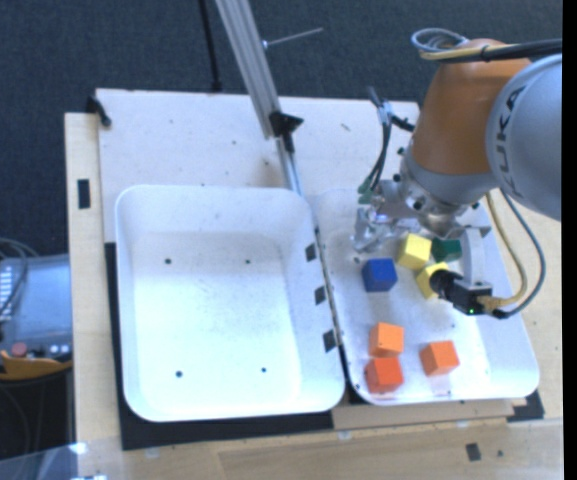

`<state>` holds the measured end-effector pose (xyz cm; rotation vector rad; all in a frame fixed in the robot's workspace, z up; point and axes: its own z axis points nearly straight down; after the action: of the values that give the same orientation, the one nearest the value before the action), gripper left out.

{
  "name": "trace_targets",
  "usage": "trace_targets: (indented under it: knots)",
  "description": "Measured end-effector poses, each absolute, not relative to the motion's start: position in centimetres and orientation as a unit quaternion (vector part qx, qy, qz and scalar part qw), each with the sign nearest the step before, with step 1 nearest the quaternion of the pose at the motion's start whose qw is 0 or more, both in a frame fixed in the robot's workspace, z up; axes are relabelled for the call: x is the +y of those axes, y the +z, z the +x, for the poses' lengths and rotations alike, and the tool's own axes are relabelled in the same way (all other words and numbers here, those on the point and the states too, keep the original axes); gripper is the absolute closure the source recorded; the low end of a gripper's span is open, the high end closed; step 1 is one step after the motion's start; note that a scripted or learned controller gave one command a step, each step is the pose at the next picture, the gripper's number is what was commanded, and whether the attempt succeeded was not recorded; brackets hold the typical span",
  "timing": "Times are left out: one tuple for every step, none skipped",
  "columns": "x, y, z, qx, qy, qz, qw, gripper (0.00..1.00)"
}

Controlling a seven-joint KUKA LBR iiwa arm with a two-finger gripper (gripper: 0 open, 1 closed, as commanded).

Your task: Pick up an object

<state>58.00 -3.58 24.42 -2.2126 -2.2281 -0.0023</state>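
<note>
smooth glossy white plastic bins [218, 208] sit on a matt wooden-looking bench [83, 268] beside a ribbed metal rail [248, 48].

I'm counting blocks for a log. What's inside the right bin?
Inside the right bin: a blue block, three orange blocks and a yellow block. The arm covers the bin's far part.

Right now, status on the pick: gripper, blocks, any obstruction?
Gripper low in the right bin, finger state unclear. Blue block just below it, yellow block beside. Three orange blocks lie nearer the front.
</note>
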Motion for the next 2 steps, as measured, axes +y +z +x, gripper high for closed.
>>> trace_targets:
  knots:
    - [0.5, 24.0, 54.8, -0.709, 0.0003, -0.705, 0.001, 1.00]
    - [4.9, 22.9, 52.6, -0.709, 0.0004, -0.705, 0.001, 1.00]
